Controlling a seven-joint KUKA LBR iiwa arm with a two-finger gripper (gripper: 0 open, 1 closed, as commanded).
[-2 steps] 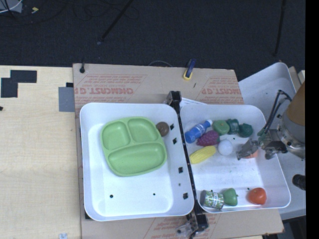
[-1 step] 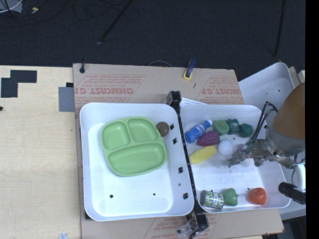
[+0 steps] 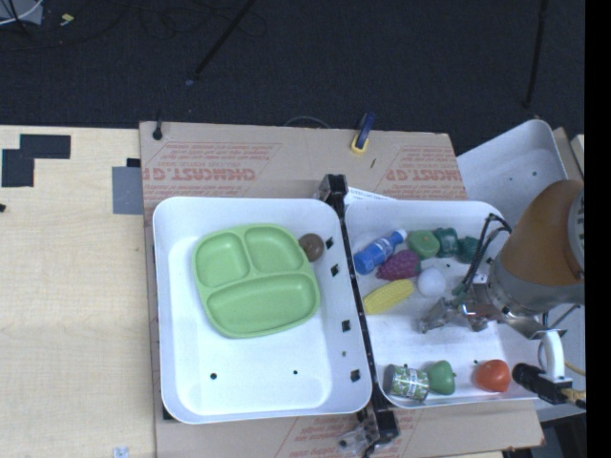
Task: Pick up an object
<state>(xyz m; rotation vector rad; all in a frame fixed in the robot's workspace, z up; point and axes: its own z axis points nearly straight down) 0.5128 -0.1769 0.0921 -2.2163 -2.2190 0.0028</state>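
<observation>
Grey two-finger gripper (image 3: 437, 319) sits low in the right shallow white bin (image 3: 477, 216), fingers a little apart w/ nothing between them. Approach step, no grasp yet, I'd say. Closest candidates: yellow plastic corn cob (image 3: 389, 297) just left of the tips, small white ball (image 3: 431, 281) just beyond, purple grape bunch (image 3: 398, 265) farther. Left white bin (image 3: 181, 351) holds a green divided plastic tray (image 3: 256, 280). Next: shift left over the corn, drop, close, lift.

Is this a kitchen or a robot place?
Probably a robot lab, not a kitchen: a robot arm reaches over two white bins, and the corn and tomato look like toys.
</observation>
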